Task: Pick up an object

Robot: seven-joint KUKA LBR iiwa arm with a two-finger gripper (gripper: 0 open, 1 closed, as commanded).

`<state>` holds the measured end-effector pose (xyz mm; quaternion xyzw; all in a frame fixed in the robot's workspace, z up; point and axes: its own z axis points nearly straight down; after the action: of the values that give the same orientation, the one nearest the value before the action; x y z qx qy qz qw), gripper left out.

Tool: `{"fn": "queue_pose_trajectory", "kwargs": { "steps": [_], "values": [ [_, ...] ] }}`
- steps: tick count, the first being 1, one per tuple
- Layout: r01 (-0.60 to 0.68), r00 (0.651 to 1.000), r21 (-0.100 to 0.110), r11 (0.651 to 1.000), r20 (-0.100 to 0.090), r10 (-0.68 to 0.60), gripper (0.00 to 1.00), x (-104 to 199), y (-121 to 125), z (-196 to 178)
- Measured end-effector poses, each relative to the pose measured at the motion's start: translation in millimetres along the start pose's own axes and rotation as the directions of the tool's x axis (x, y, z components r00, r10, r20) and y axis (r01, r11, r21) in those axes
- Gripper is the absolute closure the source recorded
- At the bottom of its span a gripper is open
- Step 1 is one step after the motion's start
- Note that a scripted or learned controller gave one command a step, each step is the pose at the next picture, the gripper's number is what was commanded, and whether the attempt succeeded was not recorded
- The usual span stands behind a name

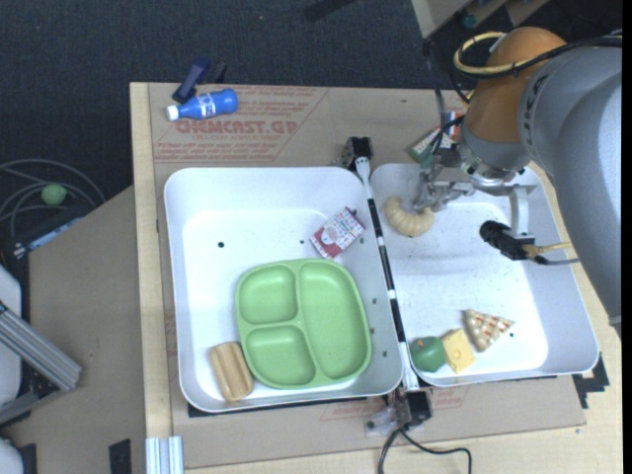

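Camera view: the pincer (431, 197) is lowered into the right bin (553, 363), just beside a beige croissant (408, 218) near the bin's upper left corner; its opening cannot be told. A green divided plate (299, 321) is seen in the left bin (197, 225).

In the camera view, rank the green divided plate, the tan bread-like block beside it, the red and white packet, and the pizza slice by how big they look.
1. Green divided plate, clearly largest.
2. Tan bread-like block.
3. Red and white packet and pizza slice: they look alike, so I won't rank them.
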<state>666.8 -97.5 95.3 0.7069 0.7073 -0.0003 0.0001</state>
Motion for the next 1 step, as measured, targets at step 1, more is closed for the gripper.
{"fn": "queue_pose_trajectory", "kwargs": {
  "steps": [1],
  "values": [
    [0.001, 1.0, -0.001, 1.0, -0.002, -0.001, 1.0, 45.0, -56.9, -90.9]
  ]
}}
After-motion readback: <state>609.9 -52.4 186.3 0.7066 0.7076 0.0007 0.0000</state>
